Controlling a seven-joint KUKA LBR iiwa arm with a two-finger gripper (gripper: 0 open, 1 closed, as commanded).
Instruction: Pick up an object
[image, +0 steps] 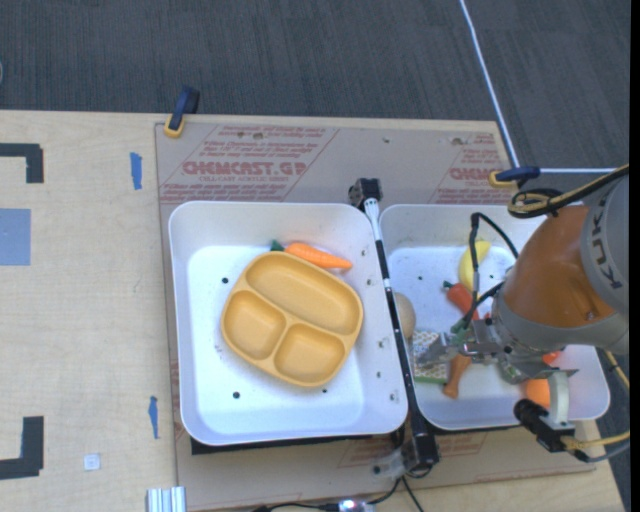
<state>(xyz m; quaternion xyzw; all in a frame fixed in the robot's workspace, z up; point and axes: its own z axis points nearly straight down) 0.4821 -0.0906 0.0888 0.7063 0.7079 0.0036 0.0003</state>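
Hovering low in right bin (590, 400), jaws (437, 352) open just above orange carrot (456, 378); needing lowering and closing.

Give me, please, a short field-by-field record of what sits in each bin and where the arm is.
left bin: yellow divided plate; toy carrot at the plate's far edge
right bin: yellow item, small orange pieces, other items partly hidden by the arm
arm: over the right bin, reaching in from the right
gripper: low among the right bin's items; grasp cannot be told
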